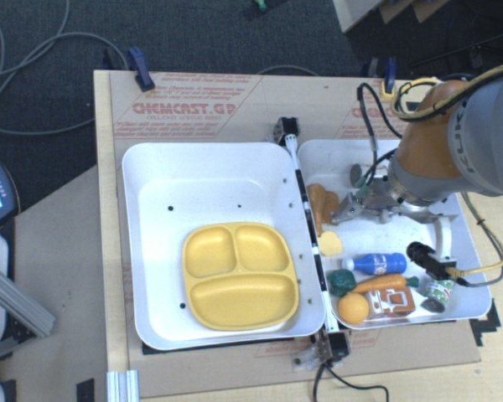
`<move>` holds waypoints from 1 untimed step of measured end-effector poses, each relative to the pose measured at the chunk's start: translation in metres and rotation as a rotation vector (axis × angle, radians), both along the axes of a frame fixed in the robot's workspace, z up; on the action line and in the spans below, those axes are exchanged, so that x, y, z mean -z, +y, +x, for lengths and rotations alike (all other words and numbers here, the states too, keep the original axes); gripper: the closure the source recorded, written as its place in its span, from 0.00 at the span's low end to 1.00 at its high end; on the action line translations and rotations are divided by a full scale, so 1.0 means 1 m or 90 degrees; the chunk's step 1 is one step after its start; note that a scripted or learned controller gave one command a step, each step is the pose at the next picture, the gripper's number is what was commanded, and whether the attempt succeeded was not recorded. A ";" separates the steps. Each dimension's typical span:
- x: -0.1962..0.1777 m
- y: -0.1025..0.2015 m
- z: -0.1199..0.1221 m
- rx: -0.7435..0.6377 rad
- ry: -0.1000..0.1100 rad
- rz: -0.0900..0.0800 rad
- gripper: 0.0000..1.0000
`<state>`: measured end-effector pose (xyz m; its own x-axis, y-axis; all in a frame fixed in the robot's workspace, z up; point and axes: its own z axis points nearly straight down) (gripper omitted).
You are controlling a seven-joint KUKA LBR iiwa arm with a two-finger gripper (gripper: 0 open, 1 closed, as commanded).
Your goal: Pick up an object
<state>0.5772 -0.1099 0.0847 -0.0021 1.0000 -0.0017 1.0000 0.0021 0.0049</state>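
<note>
Gripper (345,212) low in my right bin (478,304), approach step; grip state can't tell. Next: close on brown item (321,203) w/ care.

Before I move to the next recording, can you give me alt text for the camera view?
A grey robot arm reaches from the right into the right-hand white bin, which holds small items, including a blue bottle, an orange ball and a brown piece. The left bin holds a yellow divided plate.
</note>
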 end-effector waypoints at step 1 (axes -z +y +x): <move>0.005 -0.007 0.077 0.006 0.033 0.006 0.00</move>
